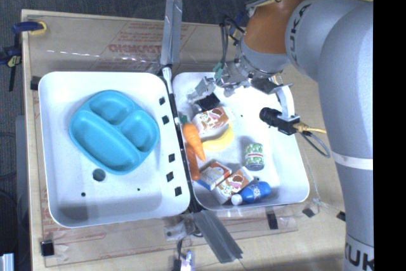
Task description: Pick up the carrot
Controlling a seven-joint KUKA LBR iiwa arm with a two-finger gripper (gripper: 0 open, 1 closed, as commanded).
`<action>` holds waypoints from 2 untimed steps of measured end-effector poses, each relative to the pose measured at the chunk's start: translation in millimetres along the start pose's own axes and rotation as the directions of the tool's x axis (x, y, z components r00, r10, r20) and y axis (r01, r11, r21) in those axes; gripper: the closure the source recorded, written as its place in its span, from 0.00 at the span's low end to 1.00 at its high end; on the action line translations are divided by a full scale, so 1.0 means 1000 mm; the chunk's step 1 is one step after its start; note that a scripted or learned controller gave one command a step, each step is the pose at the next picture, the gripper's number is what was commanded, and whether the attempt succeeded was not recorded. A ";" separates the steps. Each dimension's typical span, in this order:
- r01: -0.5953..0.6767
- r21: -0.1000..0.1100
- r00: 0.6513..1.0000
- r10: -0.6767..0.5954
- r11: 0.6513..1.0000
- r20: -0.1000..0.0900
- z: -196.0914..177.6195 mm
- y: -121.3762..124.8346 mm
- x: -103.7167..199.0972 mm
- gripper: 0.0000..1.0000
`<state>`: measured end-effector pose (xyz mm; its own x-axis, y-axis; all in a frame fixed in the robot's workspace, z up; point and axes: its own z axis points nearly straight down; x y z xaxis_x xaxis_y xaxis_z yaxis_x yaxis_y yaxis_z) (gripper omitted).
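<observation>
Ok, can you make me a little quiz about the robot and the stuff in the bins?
1. True or false: the carrot lies in the left bin.
2. What sits in the left bin? A) blue divided plate B) green can C) blue bottle
3. Fill in: the gripper hovers over the ___ bin.

Key: 1 false. 2 A. 3 right.

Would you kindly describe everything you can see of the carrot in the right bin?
The carrot is a smooth, plastic-looking orange toy, tapered, with a hint of green at its upper, thicker end. It lies flat along the left wall of the right bin, its narrow tip pointing toward the bin's near edge. A small printed carton sits against its upper right side, and another carton meets its lower end. The gripper is above it in the view, apart from it.
</observation>
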<state>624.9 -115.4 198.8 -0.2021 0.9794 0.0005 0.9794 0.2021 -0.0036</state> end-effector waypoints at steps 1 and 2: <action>0.166 -0.017 0.986 -0.166 0.986 0.010 0.059 -0.019 0.006 0.00; 0.258 -0.037 0.966 -0.257 0.966 0.027 0.090 -0.049 -0.015 0.00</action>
<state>579.1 -139.6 108.6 -0.4468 0.8943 -0.0255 0.8937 0.4474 0.0337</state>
